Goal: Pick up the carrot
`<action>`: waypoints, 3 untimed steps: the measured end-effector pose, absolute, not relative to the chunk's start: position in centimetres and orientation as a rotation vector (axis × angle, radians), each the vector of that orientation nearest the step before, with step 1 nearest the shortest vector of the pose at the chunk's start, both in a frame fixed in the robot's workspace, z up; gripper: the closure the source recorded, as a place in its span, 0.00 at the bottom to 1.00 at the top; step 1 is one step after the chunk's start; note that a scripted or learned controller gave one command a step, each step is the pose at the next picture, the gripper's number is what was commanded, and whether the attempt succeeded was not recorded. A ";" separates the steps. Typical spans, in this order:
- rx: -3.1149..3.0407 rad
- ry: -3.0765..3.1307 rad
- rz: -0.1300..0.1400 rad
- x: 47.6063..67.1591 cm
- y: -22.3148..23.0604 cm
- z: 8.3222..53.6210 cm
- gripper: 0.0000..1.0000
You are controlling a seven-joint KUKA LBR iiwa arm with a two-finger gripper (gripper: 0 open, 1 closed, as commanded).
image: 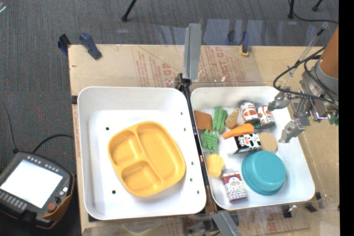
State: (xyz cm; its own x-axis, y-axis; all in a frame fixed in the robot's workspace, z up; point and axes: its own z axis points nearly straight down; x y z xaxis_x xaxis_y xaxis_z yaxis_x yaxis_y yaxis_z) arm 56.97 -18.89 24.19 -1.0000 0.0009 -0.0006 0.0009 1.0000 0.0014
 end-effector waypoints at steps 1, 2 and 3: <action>0.703 3.059 0.001 55.2 -13.8 8.9 0.00; 0.962 2.988 -0.006 62.8 -10.0 8.9 0.00; 1.266 2.874 -0.001 63.1 -8.6 8.8 0.00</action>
